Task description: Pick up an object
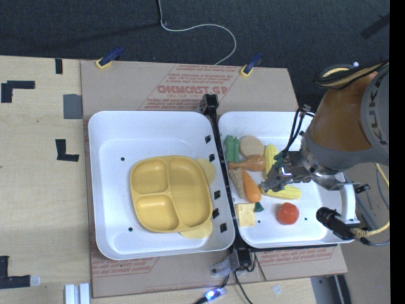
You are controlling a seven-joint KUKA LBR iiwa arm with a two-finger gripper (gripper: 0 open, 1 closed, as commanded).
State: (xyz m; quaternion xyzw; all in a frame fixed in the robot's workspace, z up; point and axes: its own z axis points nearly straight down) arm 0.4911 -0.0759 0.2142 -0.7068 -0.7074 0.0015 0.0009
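Hovering over toy corn: light, stiff, slick plastic; grip across its middle. Gripper at its 10 o'clock, jaws' state unclear.

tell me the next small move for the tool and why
Probably a short descent, then closing on the corn cob. The tool sits low in the right bin, right over the corn and beside the carrot; nothing visibly sits between its tips yet.

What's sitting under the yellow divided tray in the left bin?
A pale yellow flat piece sticks out from beneath the yellow divided tray at its lower right and right edges. The tray covers the rest, so its full shape stays hidden.
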